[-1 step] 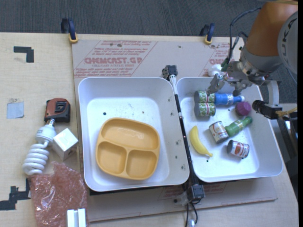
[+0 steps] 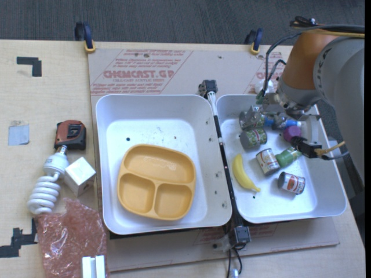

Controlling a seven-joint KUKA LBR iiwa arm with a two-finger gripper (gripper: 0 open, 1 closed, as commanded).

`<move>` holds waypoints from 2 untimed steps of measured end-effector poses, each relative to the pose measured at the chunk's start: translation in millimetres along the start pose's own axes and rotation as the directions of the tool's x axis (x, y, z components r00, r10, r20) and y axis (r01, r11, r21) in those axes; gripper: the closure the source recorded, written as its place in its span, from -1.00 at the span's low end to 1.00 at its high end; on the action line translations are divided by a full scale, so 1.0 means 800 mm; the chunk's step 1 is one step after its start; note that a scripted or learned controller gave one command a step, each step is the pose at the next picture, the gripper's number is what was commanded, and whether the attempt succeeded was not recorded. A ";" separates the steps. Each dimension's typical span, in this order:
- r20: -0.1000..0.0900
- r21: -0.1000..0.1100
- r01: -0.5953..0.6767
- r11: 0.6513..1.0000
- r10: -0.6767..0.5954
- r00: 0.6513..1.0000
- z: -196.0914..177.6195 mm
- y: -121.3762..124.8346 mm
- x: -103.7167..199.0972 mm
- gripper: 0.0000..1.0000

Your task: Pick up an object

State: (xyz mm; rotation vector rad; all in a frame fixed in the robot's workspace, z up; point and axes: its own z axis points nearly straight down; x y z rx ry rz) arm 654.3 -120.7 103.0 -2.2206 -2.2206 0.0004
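Lying at the bottom of the camera view, closest to the lens: a crinkled pink plastic bag [image 2: 66,236] at about seven o'clock, with a small white block [image 2: 93,266] just beside it toward five o'clock. Resting above those, a spiral light bulb [image 2: 47,184] touching a white cube [image 2: 80,174], and a tape measure [image 2: 71,134] sitting at twelve o'clock from the cube. Occupying the left bin [image 2: 110,114], a yellow divided plate [image 2: 156,181] lying flat toward its six o'clock side. Filling the right bin [image 2: 324,196]: a banana [image 2: 244,174] lying at nine o'clock near the shared wall, a green can [image 2: 254,137] at eleven o'clock, a silver can [image 2: 267,160] near the middle, a green bottle [image 2: 288,155] just beside that can at three o'clock, a red-labelled can [image 2: 291,183] at five o'clock, and a purple object [image 2: 291,131] at one o'clock. Reaching in from three o'clock, the grey and orange arm [image 2: 313,57], with the gripper [image 2: 255,118] hanging low over the bin's twelve o'clock end, just above the green can; impossible to tell whether open, closed or gripping anything.
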 end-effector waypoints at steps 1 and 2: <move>0.001 -0.001 0.000 1.000 0.000 1.000 -0.013 0.000 -0.001 1.00; 0.002 -0.002 0.001 1.000 -0.001 1.000 -0.112 -0.027 0.072 1.00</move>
